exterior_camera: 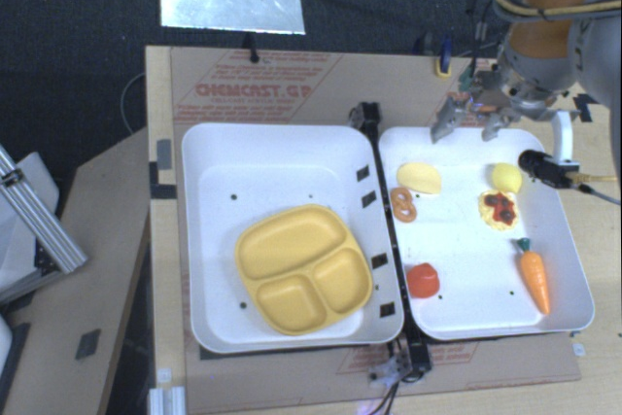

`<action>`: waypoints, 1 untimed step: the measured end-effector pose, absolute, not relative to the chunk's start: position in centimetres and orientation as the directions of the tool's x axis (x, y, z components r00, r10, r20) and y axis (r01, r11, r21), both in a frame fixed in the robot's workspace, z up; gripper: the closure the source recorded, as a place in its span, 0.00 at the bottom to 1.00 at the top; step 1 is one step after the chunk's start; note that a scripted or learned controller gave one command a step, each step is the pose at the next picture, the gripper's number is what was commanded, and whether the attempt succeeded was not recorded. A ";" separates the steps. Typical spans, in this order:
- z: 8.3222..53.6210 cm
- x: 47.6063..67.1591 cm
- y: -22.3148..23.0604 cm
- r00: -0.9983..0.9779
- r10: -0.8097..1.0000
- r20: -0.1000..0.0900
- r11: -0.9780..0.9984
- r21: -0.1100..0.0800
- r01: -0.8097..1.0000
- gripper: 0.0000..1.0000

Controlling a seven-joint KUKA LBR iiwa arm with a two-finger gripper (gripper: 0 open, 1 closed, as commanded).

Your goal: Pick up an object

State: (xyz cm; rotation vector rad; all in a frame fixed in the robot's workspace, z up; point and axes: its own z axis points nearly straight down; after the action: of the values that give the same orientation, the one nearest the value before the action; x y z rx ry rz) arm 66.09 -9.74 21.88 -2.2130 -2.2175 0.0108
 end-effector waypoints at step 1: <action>22.7 66.3 -9.7 -0.004 1.000 0.000 0.004 0.002 1.000 0.00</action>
State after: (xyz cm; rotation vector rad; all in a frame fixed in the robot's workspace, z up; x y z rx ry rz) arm 66.35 -9.72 22.70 -2.2180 -2.2266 -0.0019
